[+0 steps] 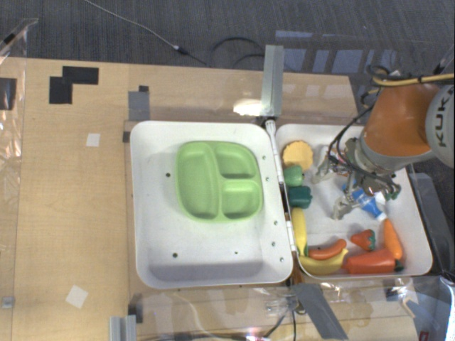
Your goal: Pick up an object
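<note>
The bench (71, 212) is pale wood, and on it sit two white bins side by side. The left bin (163, 254) holds only a green divided plate (217, 180), lying flat near its middle. The right bin (419, 251), just beside it, is where the clutter is, and I will place everything else against that bin.

The arm (405, 123) hangs over the bin's upper right, its gripper (355, 194) down among the toys at the bin's middle. A small blue and white object (370, 203) lies right at the fingertips, touching or nearly so. Whether the fingers are apart or closed I cannot tell from here, nor whether anything is between them.

That blue piece looks like light, hard plastic, probably slick; I would take it across its narrow width, squarely, since it could squirt out sideways.

Along the bin's left wall lie a yellow round toy (297, 153), a green block (295, 187) and a banana (313, 258). Along the bottom sit a long orange piece (371, 263), a carrot (392, 239) and a red pepper (363, 239). The pepper and carrot are near the blue piece, so a wide approach may nudge them.
</note>
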Tool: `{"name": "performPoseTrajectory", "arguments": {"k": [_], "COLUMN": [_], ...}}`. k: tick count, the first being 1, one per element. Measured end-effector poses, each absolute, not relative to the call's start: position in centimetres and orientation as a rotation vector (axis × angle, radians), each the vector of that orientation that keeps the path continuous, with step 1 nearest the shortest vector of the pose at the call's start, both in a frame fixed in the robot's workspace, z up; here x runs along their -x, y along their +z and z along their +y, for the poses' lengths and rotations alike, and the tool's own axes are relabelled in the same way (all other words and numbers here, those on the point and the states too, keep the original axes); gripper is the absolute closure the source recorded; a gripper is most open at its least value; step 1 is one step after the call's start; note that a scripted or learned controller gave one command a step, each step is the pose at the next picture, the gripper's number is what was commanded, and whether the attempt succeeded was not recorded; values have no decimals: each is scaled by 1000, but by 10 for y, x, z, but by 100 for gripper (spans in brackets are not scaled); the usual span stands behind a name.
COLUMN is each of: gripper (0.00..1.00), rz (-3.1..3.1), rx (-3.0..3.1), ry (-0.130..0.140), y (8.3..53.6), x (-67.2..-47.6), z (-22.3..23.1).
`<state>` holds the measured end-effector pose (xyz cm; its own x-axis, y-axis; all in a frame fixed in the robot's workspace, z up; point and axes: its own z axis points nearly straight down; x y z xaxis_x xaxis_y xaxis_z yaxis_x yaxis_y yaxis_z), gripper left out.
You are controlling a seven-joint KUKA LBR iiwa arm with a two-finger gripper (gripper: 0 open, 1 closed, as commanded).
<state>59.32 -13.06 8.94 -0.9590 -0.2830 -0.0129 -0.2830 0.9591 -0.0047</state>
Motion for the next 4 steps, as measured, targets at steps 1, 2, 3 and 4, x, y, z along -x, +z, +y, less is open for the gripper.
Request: {"name": "performPoseTrajectory", "arguments": {"k": [1,2,3,4], "gripper": [100,0,0,0], "rz": [3083,3084,3084,3103], "rx": [453,454,532,396], "ry": [-9,-8,-4,-3], "y": [104,104,89,89], "x": [-597,-597,-601,-618], "z": [-129,-129,-152,-134]}}
